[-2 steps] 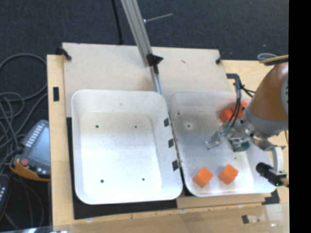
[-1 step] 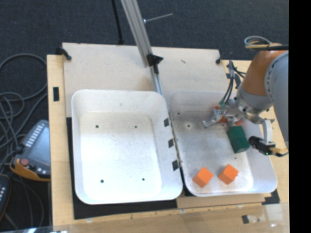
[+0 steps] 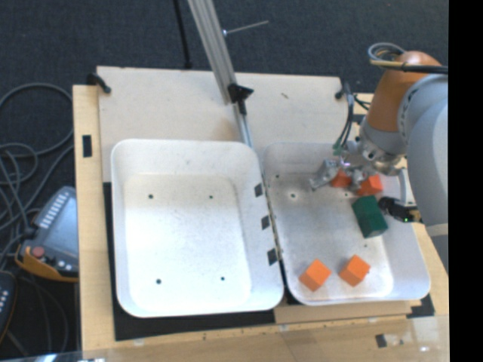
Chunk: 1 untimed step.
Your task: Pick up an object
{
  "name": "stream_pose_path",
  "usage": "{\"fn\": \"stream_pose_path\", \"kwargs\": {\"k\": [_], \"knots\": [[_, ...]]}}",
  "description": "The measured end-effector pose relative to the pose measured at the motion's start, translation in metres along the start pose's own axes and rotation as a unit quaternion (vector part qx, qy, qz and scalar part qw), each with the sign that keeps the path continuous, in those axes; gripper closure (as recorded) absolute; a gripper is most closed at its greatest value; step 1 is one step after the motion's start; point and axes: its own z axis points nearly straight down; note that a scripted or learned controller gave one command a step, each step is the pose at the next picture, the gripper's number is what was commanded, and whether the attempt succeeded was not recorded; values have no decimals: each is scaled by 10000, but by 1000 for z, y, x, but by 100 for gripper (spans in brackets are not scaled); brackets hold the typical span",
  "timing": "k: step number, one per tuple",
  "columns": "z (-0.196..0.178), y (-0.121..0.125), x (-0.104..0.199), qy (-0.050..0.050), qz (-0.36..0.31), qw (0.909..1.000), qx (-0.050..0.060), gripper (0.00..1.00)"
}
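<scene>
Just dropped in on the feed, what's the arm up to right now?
The arm's end effector is down in the right bin, near its far side, at some small orange-red pieces. Whether it has hold of anything is unclear. A dark green block lies just beside it, and two orange cubes sit near the bin's front edge.

Arm: the grey arm [image 3: 426, 149] comes in from the right edge, its bulky body filling the upper right and reaching down and to the left.
Band: the orange band [image 3: 392, 96] sits above the wrist, at the top of the visible arm.
Wrist: a pale metal section below the band, tilted down and to the left.
Gripper: the gripper [image 3: 349, 173] hangs low at the end of the wrist, its metal parts angled left; the finger tips are probably hidden among clutter.
</scene>
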Motion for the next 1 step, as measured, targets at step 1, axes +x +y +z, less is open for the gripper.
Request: {"fn": "stream_pose_path", "kwargs": {"k": [1], "knots": [[-22,-50,-25,30,-79,9997,-246,0]]}}
